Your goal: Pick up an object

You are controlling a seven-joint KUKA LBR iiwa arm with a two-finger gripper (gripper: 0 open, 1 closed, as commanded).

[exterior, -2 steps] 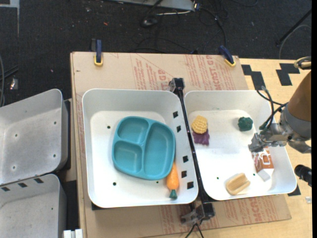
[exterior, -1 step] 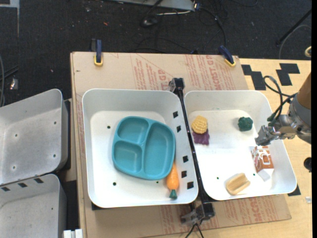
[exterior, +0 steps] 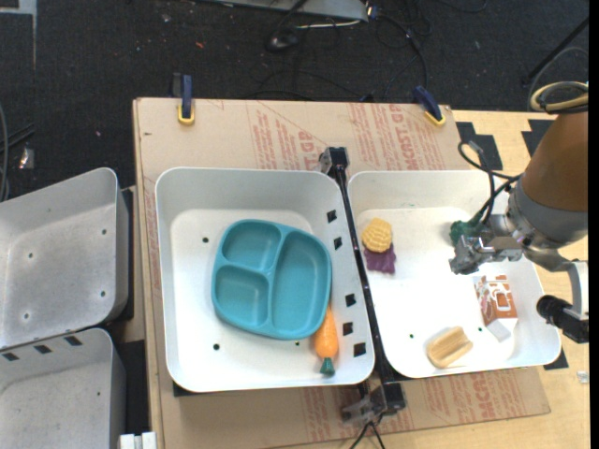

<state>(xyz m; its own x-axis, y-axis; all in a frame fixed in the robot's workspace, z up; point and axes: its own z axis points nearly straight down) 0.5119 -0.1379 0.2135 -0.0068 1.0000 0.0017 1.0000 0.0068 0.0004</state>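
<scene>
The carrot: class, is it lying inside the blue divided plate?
No. The carrot lies on the bin floor against the blue plate's lower right rim, outside its compartments.

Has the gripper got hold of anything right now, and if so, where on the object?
Cannot be told. The gripper sits low over the right bin, above the small carton, but nothing can be seen between its tips from this angle.
</scene>
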